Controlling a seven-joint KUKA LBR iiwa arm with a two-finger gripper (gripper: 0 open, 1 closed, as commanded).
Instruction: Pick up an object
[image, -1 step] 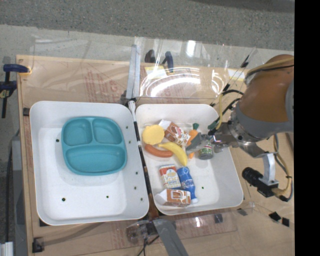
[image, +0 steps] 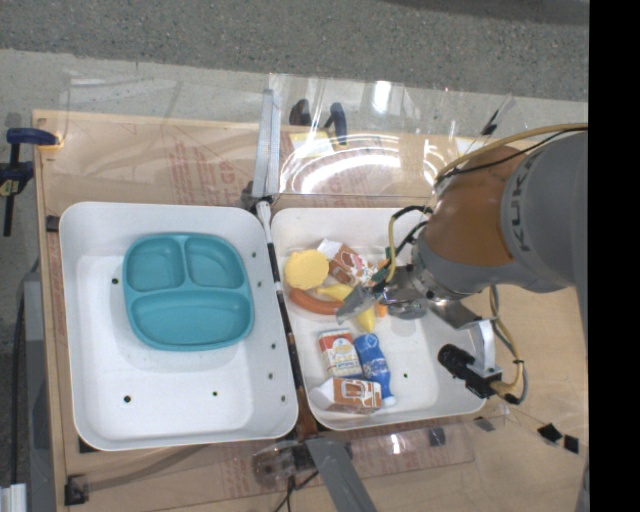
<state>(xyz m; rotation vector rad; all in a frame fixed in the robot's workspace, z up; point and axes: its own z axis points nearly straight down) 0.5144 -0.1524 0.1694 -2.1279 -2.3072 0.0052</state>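
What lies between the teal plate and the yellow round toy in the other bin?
In the camera view, between the teal plate and yellow round toy: bare bin floor and the two bins' adjoining rims.

Arm over right bin (toy food); teal plate left.

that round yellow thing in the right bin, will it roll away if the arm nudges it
Probably somewhat. The yellow thing looks rounded and smooth, so a push could roll it. It lies against the orange sausage-shaped piece and other items, which may stop it. It looks like toy food, so likely light.
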